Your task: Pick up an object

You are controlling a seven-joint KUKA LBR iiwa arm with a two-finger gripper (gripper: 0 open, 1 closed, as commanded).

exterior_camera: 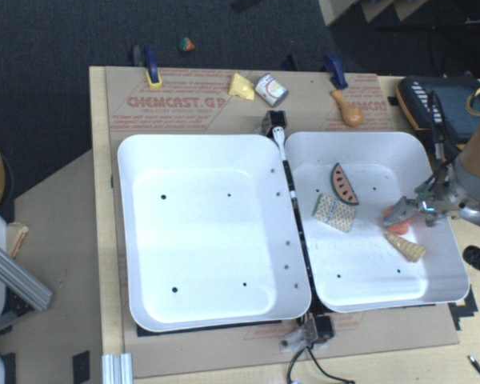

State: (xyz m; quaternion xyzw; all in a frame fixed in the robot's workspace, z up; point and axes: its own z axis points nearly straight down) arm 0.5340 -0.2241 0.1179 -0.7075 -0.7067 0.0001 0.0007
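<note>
- On the left of the surface [104, 214] sits the left bin [144, 294], a shallow white tray with small dark dots on its floor.
- Beyond the bins, on the far strip of the surface, lie a yellow wedge [242, 87], a small white box [271, 90] just right of it, and a tan pear-shaped piece [348, 110] further right.
- Two blue clamps [151, 66] grip the far edge of the surface, one toward the left, the other above the tan piece.
- Just beside the left bin, rims touching, lies the right bin [368, 294].
- Toward the left-middle of the right bin rests a watermelon slice toy [344, 184], with a speckled beige square [334, 213] just near of it, the two touching or almost so.
- Further right in the same bin lies a waffle cone toy [406, 248], tilted, with a small red-pink piece [398, 228] at its far end.
- Right above that red-pink piece hangs the gripper [406, 212]; its jaws point left toward the bin floor, and whether they are open or closed cannot be told.
- At the right edge the grey arm [474, 174] reaches in over the bin's rim.
</note>
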